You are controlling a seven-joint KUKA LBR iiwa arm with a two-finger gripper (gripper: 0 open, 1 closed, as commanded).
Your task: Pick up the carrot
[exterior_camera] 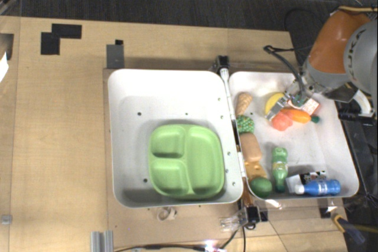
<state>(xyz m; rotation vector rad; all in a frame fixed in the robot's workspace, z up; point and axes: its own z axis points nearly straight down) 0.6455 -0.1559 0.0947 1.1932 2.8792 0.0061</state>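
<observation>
Over in the right bin [348,156], the carrot [297,116] lies near the far wall, hemmed in by a yellow banana [273,102] and a pink-orange piece [282,121], both touching it. It lies roughly crosswise, green top toward the right. Directly above it sits the gripper [298,97]; whether it grips anything, I cannot tell.

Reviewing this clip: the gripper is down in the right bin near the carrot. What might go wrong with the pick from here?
1. The carrot lies tight against a reddish-pink toy and close to a yellow piece; the gripper might catch a neighbour instead or knock the cluster apart.
2. The gripper sits at the carrot's upper edge, not squarely over it, so a close here may clip one side and let the carrot slip out.
</observation>
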